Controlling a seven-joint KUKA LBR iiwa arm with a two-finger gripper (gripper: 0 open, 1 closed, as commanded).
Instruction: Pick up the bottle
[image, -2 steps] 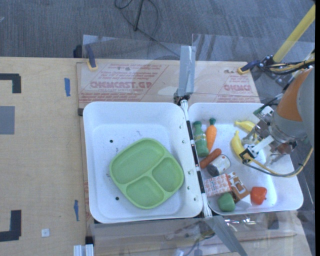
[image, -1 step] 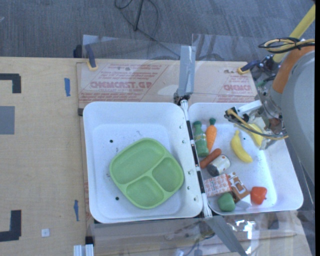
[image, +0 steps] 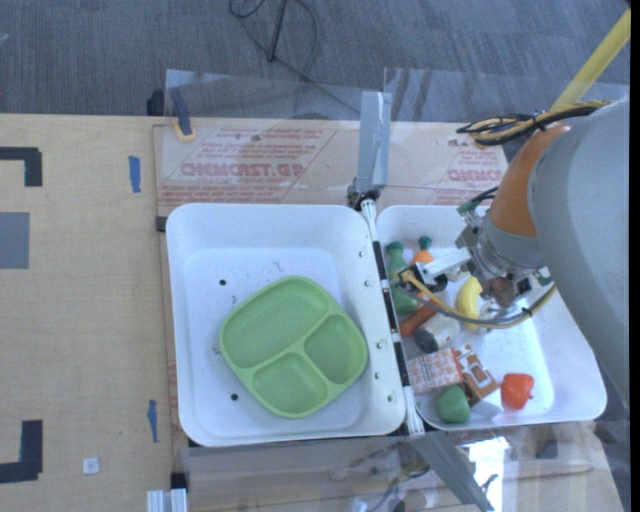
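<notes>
I see two shallow white plastic bins side by side on a pale wooden table (image: 80, 330). The left bin (image: 200, 240) carries a smooth light-green plastic tray with three compartments (image: 293, 347), lying at a slant. The right bin (image: 570, 390) is crowded: a green bottle (image: 398, 262) lies at its upper left, close against the wall shared with the left bin, but it is too small and too covered for me to read its long axis or which way its neck points. Near it sit a rounded yellow banana-like piece (image: 469, 297), a printed red-and-white carton (image: 438, 370), a glossy green rounded toy (image: 452, 404) and an orange-red pepper-like toy (image: 516, 390). The grey arm's hand (image: 490, 285) hangs over the bin's upper middle, just right of the bottle; I cannot tell how it is set, nor whether it has anything. Grey carpet lies beyond the table.
</notes>
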